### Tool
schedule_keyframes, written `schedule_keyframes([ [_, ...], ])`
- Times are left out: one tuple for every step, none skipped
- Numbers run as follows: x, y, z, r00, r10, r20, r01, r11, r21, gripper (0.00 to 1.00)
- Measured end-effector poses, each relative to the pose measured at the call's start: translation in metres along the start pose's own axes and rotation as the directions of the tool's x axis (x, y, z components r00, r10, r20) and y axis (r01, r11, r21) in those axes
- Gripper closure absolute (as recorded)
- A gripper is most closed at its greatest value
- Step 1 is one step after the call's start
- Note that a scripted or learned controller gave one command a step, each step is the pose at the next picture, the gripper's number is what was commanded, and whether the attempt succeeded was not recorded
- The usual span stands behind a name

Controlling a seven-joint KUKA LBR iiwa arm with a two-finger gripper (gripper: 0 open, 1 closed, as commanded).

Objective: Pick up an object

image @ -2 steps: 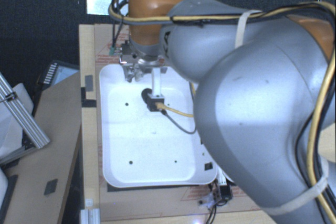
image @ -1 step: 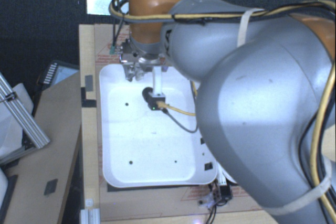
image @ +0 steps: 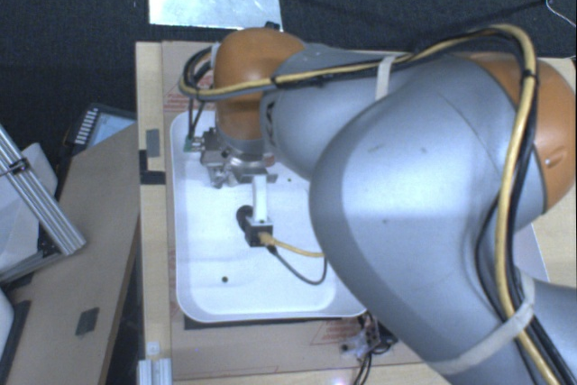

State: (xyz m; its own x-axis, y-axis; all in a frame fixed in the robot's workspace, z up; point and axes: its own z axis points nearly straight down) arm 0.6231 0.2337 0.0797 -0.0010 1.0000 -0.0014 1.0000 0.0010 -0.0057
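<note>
My hand (image: 231, 165) hangs low over the back part of the white bin (image: 209, 252). It points down at the bin floor, because that is where a thing to grab would lie, and I have to come at it from the top. My own wrist is in the way, so I cannot tell if my hand is apart or together, or if it has anything in it.

My big grey arm (image: 433, 194) comes in from the right and bends over the bins. The orange band (image: 245, 72) sits just above my wrist.

The bin sits flat on the tabletop (image: 152, 221). It has low walls. I think that is so things stay inside but I can get at them from above.

The one loose thing I can make out is a small dark speck (image: 224, 279) on the bin floor. It lies near the front wall, well apart from my hand. It is too small for me to say what it is. Something else to pick up may be hidden under my wrist.

I think the job is not done yet, since I see nothing lifted. If the speck is my thing, I need to move toward the front of the bin and come down right over it. It looks tiny and flat, so I could easily miss it.
</note>
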Motion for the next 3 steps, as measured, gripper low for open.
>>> schedule_keyframes([
  [-0.009, -0.057, -0.004, 1.000, 0.001, -0.001, -0.001, 1.000, 0.000, 1.00],
  [-0.019, -0.123, -0.005, 1.000, 0.000, -0.001, 0.000, 1.000, 0.002, 1.00],
  [0.001, -0.068, -0.126, 1.000, -0.003, -0.005, 0.003, 1.000, -0.016, 1.00],
])
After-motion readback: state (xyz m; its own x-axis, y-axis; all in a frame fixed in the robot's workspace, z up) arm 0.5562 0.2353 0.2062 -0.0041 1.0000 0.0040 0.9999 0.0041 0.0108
